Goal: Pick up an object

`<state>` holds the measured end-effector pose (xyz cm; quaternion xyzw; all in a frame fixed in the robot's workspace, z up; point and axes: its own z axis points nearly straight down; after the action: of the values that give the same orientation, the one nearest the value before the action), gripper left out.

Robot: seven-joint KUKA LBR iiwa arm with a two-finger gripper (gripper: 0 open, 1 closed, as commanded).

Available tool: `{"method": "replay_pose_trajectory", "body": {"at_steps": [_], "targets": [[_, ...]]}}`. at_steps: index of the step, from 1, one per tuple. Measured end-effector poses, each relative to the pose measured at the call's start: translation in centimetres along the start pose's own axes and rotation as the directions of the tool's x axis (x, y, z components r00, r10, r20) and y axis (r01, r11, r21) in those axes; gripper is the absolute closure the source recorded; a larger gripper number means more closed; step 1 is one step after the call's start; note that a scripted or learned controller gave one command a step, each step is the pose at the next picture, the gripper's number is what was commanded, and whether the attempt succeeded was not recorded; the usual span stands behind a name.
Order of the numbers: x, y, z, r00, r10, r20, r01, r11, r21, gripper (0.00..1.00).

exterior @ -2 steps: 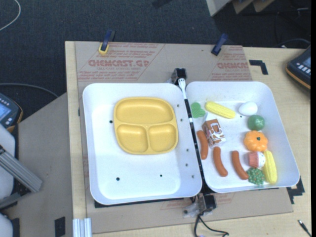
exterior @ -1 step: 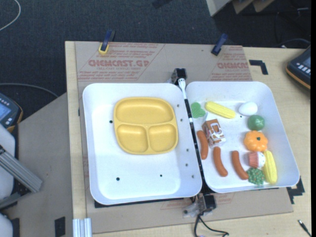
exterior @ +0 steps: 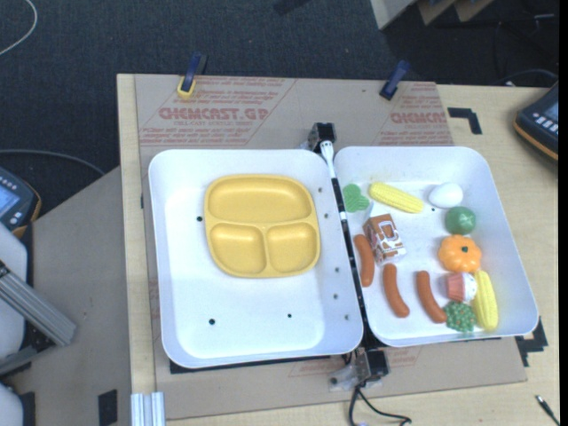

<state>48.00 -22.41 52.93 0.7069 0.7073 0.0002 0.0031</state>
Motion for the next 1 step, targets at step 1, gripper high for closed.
{"method": "replay_pose_trajectory", "body": {"at_steps": [1], "targets": [[10.62, -0.1, 10.42, 1.0, -0.01, -0.01, 0.011, 1.0, 0.016, 1.0]]}}
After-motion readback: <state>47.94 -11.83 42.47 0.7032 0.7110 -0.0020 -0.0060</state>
